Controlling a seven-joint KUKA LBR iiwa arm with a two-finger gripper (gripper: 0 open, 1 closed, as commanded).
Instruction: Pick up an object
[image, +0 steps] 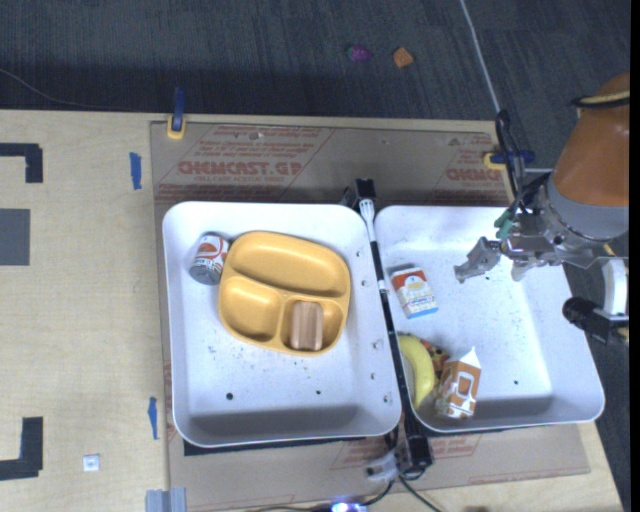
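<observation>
Brown board (300, 160) under bins reads "CHEMCAST GP"; end effector (480, 258) over right bin (520, 340), grip state unclear.

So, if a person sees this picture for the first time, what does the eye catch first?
Probably the yellow tray with compartments, which takes up much of the left bin; a small can lies at its upper left corner. Next comes the grey and orange arm over the right bin, where a banana and a small carton lie in the near left corner.

Small red-and-white carton (413, 292) lies flat in the right bin (560, 400).
</observation>
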